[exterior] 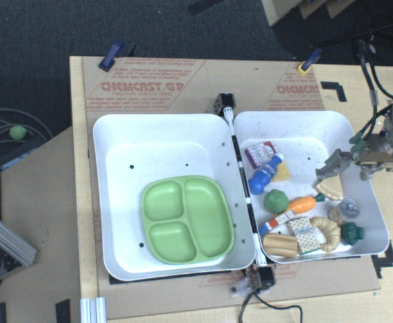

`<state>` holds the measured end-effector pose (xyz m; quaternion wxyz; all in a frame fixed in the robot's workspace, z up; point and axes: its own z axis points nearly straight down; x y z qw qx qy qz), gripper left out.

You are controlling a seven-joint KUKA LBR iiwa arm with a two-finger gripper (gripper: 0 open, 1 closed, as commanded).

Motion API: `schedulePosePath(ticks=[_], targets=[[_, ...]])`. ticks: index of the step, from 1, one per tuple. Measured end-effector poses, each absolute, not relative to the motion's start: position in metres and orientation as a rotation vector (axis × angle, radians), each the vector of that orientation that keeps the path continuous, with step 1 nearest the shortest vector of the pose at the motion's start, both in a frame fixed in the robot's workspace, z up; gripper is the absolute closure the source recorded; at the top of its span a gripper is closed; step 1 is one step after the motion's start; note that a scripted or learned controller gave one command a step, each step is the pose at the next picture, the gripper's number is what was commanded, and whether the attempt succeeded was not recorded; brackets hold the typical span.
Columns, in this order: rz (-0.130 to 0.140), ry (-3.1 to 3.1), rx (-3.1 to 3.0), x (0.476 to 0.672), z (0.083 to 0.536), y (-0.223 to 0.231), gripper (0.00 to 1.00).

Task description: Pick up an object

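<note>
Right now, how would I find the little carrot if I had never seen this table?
Look in the right bin, the one full of toys, not the one with the green plate. Near the middle of the pile, just right of the green ball, lies the carrot. It is the only orange thing there, long and thin with a green tip.

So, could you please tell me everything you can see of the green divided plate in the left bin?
The pale green plastic-looking plate is a rounded rectangle with three compartments: two along its far side and one on its near side. It lies flat, slightly rotated, on the floor of the left white bin, toward the near right corner. Nothing rests in it.
</note>
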<state>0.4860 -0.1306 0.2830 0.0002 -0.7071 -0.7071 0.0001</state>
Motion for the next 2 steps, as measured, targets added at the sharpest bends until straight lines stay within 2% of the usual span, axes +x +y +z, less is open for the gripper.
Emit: schedulePosePath(ticks=[1,2], targets=[[0.003,-2.218,-2.221,0.527,0.189,-0.183,0.0],[-0.01,-2.223,-2.212,0.579,0.085,-0.216,0.0]])
